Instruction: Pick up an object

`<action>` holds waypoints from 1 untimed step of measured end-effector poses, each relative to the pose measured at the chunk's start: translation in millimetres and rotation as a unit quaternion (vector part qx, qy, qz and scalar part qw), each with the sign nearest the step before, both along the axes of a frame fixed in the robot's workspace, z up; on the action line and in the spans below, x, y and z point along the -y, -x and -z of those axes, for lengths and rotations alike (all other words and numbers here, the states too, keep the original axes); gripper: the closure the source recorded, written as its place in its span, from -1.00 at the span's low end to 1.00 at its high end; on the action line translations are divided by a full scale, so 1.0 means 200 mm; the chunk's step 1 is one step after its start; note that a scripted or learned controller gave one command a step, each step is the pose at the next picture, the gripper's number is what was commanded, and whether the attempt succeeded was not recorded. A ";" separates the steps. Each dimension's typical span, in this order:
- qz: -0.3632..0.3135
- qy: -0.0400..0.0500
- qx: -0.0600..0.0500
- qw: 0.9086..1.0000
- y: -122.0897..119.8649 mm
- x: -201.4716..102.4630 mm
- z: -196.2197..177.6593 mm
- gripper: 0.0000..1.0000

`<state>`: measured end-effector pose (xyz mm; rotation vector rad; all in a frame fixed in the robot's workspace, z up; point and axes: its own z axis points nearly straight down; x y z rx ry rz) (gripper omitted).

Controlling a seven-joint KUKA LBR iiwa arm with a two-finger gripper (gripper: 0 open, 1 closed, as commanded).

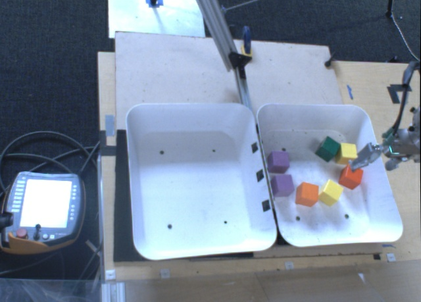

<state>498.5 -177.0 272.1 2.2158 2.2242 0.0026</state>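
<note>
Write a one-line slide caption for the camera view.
Gripper reaches in above a red block among coloured blocks in the right bin, beside the left bin.

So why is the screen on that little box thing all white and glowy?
In the camera view, the handheld controller's screen is washed out by glare, so nothing on it reads; the white bins look bright too, while the blocks cast soft shadows, and the gripper looks a bit blurry.

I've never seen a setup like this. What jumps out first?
The bright cubes huddled in the right bin: two purple, green, orange, red and two yellow. The gripper reaches in from the right, just above the red cube. A handheld screen lies far left.
</note>
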 end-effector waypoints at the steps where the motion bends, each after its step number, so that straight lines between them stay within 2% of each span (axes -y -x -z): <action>1: 0.001 -0.001 -0.003 1.000 0.01 0.02 0.31 -1.00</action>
